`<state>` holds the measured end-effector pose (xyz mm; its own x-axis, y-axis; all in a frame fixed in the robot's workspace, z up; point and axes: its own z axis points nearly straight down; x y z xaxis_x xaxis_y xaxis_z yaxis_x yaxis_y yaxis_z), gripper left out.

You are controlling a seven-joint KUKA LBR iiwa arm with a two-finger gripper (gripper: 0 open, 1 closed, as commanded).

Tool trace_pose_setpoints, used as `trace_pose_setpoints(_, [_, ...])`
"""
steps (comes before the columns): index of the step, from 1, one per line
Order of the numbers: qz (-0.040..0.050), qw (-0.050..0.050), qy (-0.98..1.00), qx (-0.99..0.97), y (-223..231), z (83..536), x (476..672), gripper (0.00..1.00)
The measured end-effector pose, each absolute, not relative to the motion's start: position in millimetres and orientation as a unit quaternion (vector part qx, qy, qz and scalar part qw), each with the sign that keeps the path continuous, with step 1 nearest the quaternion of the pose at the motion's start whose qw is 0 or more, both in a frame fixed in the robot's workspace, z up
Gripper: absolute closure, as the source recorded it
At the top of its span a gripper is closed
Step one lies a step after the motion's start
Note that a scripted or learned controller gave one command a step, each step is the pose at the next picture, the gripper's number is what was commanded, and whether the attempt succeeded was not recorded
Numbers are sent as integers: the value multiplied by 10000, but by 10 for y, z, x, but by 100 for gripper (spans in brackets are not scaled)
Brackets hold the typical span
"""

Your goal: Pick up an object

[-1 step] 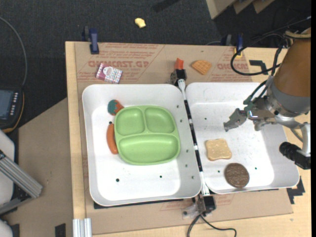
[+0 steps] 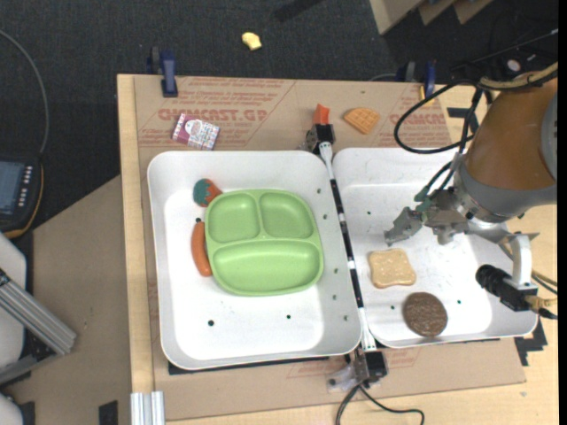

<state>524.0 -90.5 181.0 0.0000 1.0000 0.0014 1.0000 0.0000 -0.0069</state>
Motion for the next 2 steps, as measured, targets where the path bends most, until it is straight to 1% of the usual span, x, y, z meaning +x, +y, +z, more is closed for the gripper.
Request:
trace_pose_setpoints(1, [5,8,-7066,-7076,-923,805,5196,0])
trace_pose_setpoints(2, [-7,-14,-7063,-7079,-926,945,5208,100])
